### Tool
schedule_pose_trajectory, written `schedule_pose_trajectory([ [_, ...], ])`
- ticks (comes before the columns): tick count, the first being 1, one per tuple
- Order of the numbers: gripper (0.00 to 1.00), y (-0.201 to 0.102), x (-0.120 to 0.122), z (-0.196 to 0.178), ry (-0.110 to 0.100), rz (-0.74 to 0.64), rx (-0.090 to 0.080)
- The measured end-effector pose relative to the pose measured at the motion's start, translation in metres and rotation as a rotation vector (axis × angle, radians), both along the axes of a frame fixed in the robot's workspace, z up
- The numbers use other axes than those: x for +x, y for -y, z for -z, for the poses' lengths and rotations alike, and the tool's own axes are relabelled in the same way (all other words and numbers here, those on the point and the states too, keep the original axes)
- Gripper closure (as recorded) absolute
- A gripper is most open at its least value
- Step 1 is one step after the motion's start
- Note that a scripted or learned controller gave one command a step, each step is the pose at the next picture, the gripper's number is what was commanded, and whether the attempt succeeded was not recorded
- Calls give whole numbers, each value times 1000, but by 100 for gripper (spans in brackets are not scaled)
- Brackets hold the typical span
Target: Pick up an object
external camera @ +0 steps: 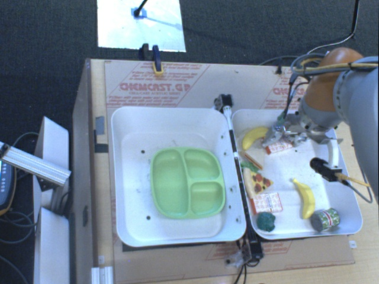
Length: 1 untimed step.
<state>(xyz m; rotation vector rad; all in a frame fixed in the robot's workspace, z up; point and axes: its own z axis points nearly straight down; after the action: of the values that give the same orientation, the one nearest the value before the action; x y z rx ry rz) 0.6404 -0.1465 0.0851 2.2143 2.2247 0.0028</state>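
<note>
camera view: gripper point(283, 131) low at the right bin's point(353, 215) far end, just beside a banana point(254, 136) and a card point(278, 148). can't tell whether it's open or gripping anything. looks like the reach step; next comes closing on 1 item, then lifting.

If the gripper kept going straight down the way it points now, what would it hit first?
Probably the small red-and-white packet just below the gripper, or the bin floor beside it. The banana lies just left; depth is unclear.
</note>
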Motion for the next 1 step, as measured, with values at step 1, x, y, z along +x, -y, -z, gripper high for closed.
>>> schedule_pose_trajectory([
  [1, 100, 0, 1, -11, 1, -3, -1],
])
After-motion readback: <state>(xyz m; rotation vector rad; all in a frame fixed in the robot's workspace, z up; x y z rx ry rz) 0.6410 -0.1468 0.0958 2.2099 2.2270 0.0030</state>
